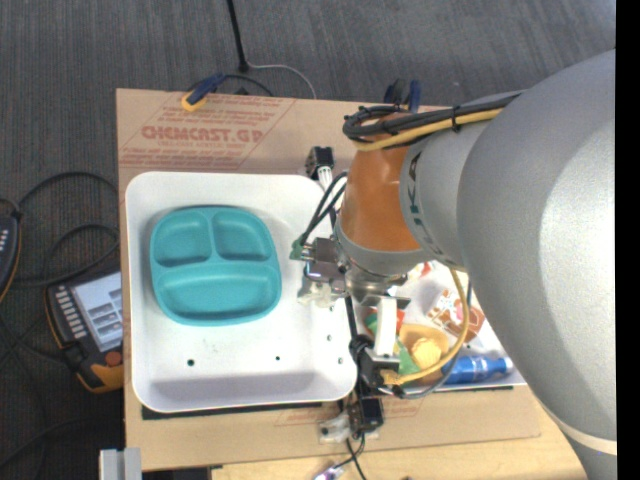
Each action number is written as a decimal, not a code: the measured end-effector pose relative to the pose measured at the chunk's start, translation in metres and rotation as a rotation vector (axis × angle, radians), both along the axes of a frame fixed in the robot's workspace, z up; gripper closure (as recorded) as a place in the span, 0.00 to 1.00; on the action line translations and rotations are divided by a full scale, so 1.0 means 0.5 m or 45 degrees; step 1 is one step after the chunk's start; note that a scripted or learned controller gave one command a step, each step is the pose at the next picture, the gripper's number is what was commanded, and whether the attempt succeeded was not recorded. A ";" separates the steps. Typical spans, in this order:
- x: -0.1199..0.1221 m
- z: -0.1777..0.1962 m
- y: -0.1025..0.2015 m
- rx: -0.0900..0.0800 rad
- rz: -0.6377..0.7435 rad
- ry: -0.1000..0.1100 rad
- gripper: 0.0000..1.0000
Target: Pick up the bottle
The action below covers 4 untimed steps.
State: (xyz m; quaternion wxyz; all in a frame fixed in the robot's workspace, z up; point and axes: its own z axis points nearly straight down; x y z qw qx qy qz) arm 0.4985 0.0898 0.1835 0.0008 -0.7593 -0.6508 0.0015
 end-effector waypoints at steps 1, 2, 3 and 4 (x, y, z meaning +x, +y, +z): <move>0.009 -0.140 0.036 0.000 0.068 -0.001 1.00; 0.007 -0.123 0.036 0.000 0.068 0.004 1.00; 0.057 -0.127 0.027 -0.002 0.244 0.012 1.00; 0.100 -0.154 0.019 -0.006 0.349 -0.010 1.00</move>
